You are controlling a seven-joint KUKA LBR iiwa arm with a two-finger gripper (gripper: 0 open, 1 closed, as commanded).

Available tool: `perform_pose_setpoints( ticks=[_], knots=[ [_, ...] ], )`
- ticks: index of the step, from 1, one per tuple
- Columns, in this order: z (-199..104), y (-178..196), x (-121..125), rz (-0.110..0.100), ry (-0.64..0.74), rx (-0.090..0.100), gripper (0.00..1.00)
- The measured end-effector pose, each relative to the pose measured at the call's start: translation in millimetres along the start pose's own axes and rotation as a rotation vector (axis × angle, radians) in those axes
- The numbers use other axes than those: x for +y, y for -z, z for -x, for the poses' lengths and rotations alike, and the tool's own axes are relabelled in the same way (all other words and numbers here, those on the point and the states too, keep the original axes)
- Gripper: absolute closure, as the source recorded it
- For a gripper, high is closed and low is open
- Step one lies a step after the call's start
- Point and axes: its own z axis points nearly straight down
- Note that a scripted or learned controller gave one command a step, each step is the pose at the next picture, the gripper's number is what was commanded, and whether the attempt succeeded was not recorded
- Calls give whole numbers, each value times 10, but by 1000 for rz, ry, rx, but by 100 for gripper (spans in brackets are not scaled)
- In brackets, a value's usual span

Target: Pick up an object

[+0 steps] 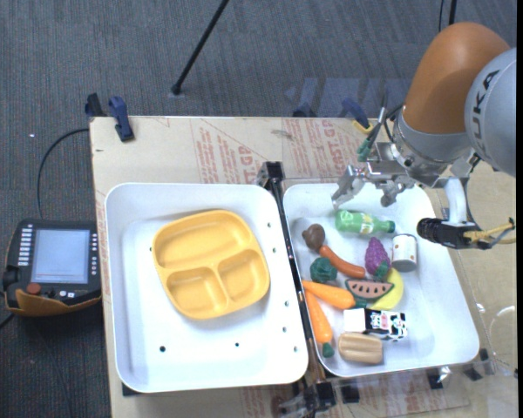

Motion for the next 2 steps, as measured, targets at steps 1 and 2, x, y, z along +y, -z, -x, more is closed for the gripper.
perform_pose_setpoints(
  ticks=[1,2],
  knots=[
    [197,-1449,-25,-6,301,1,0],
    [221,-1301,7,4,291,0,100]
  ],
)
